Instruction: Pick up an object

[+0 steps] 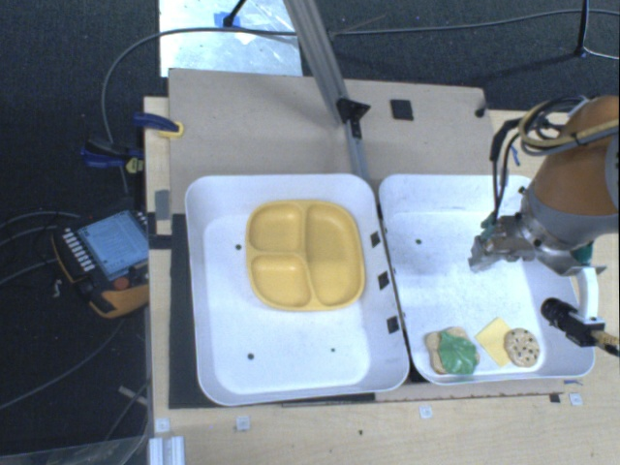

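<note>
- Over the right bin (pixel 417 201), mid-floor toward its right wall: that's where my pincer (pixel 487 251) sits, above bare white plastic.
- Pincer state: can't tell from this angle whether it's wide or narrow.
- My arm (pixel 581 187) comes in from the right edge, across the bin's right rim.
- Pickable items are all in the same bin, along the near wall and apart from the pincer:
- cookie (pixel 522 347), round with dark chips, in the near right corner
- yellow slice (pixel 492 340), flat, set corner-on, just left of the cookie and touching or nearly touching it
- green piece (pixel 457 354), leafy, on a tan base, just left of the slice
- Left bin (pixel 218 289): one yellow plate (pixel 305 257), three compartments, lying flat toward the far half.
- Both bins sit side by side on a cardboard sheet (pixel 262 124).
- Metal pole (pixel 315 37) slants down to the gap between the bins' far ends.
- Blue device (pixel 111 243) lies off the bench, far left.
</note>
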